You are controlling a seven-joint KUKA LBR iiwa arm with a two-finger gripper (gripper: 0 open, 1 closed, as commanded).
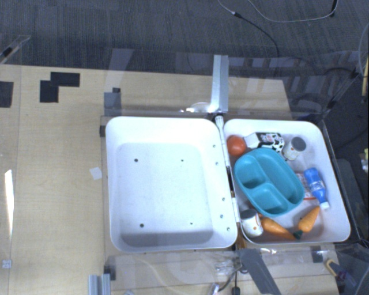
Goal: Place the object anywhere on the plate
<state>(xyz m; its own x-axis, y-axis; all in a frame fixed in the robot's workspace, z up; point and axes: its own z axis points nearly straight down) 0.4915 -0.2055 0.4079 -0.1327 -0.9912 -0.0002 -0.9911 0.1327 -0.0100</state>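
Observation:
A blue divided plate with two compartments lies tilted in the middle of the right bin. Around it lie small items: an orange-red ball at its upper left, a black-and-white cow toy above it, a grey-capped small jar at the upper right, a blue bottle to its right, two toy carrots below it, and a white-and-dark round item at the lower left.
The left bin is a plain white tray beside the right one. A metal post rises behind the seam between the bins. A cable runs across the dark floor at the top.

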